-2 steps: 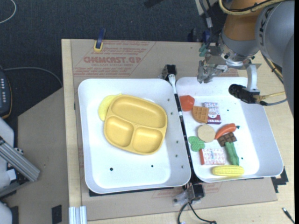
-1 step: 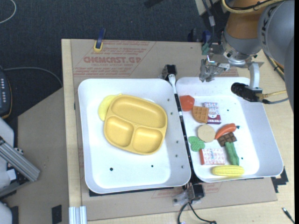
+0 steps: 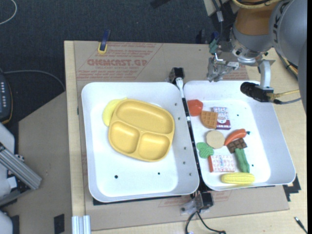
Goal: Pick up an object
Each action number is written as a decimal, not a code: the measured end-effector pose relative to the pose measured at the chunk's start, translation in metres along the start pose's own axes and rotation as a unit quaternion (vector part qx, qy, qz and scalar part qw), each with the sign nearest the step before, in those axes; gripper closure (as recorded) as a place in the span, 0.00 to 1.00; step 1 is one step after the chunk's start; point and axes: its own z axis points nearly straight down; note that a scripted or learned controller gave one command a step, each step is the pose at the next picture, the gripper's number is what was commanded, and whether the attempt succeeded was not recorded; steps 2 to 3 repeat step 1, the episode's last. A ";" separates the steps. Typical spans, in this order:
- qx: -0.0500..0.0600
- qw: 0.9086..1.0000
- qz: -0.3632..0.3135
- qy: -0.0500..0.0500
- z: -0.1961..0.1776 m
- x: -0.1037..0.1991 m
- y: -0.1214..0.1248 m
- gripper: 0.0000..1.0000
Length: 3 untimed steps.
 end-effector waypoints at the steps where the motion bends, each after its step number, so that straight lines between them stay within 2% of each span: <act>1: 0.002 1.000 0.001 0.000 -0.001 -0.007 -0.006 1.00; 3: 0.002 1.000 0.001 0.000 -0.001 -0.007 -0.006 1.00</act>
